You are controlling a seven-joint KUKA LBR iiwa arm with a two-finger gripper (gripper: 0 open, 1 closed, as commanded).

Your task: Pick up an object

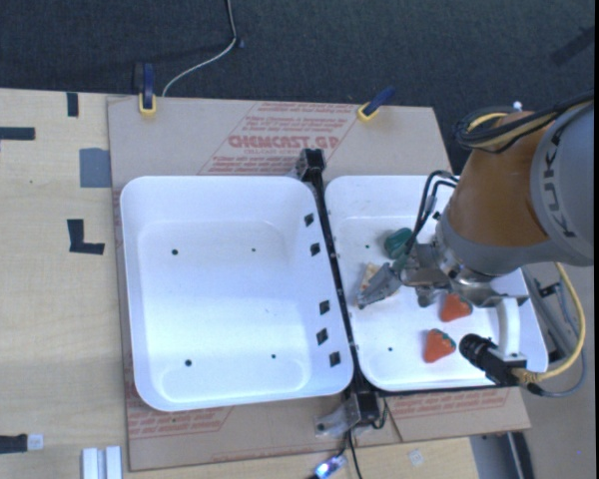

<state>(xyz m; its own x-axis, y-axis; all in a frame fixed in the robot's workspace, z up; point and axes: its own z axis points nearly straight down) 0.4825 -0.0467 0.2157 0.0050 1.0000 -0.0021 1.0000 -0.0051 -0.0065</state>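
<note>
My gripper [376, 285] hangs low over the middle of the right bin [379, 208], reaching in from the right under the arm's orange wrist band. A small green object [396, 239] lies just up and right of the gripper. A small yellowish piece [371, 270] sits right against the gripper's upper side, and I cannot tell whether they touch. Two orange-red objects lie to the right: one [455, 309] partly under the wrist, the other [438, 345] nearer the bin's front edge.
The left bin [160, 267] sits beside the right one, with a black divider strip [324, 267] between them. Both rest on a cardboard sheet [270, 138] held by clamps. Cables and a black fitting [484, 357] hang at the arm's lower right.
</note>
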